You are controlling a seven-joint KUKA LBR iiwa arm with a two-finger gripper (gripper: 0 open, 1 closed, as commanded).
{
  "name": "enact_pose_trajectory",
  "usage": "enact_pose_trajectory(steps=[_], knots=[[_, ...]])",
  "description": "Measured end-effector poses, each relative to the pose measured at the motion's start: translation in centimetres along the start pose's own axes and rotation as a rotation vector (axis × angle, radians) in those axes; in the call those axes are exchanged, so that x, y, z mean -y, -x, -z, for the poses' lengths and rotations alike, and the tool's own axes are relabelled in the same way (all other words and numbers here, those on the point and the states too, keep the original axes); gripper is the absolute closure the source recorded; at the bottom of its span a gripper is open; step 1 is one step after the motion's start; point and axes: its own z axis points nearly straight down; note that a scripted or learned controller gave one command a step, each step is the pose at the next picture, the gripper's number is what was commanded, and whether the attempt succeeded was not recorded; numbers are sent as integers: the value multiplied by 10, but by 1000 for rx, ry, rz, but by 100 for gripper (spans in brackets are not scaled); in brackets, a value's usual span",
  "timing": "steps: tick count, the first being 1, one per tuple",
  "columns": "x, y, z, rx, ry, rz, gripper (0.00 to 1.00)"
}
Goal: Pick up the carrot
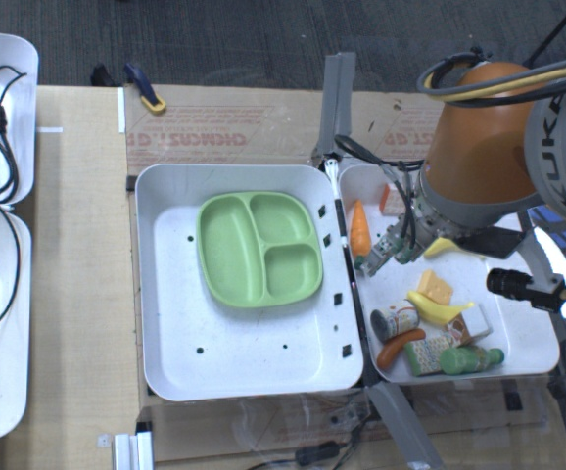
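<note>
Beside the green divided plate [260,249], across the wall that splits the two white bins [347,262], we see the carrot [359,227] lying hard against the right bin's left edge, with the gripper [381,253] hanging just beyond its lower end; whether the fingers stand apart or together we cannot tell. We judge the wall the main hazard: a finger may strike it, or nudge the carrot so it slips free.
</note>
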Motion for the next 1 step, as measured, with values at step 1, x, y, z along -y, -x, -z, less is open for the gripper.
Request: enact_pose_trajectory(steps=[1], knots=[[0, 1, 8, 0, -1, -3, 100]])
